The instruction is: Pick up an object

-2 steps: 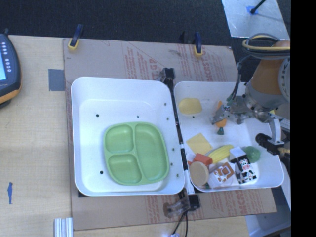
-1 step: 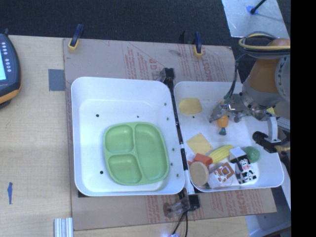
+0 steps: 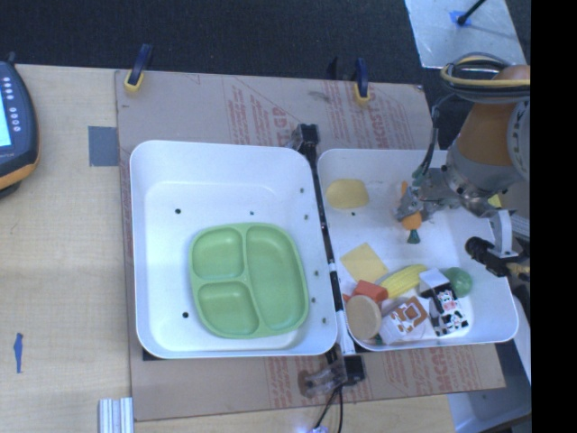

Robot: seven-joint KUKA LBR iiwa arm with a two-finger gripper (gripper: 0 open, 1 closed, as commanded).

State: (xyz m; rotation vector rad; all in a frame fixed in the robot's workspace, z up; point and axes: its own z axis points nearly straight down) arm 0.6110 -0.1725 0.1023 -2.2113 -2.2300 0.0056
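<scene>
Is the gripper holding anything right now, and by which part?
Cannot be told: the gripper is low over a small orange piece in the right bin; no grasp visible.

Robotics lab — clamped bench board (image 3: 270, 106), teach pendant (image 3: 13, 120).

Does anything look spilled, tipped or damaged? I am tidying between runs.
Nothing looks spilled or broken. The toys lie crowded in the near corner of the right white bin: a yellow corn cob, a black-and-white cow figure and others, some overlapping. The green divided plate lies flat in the left white bin.
</scene>
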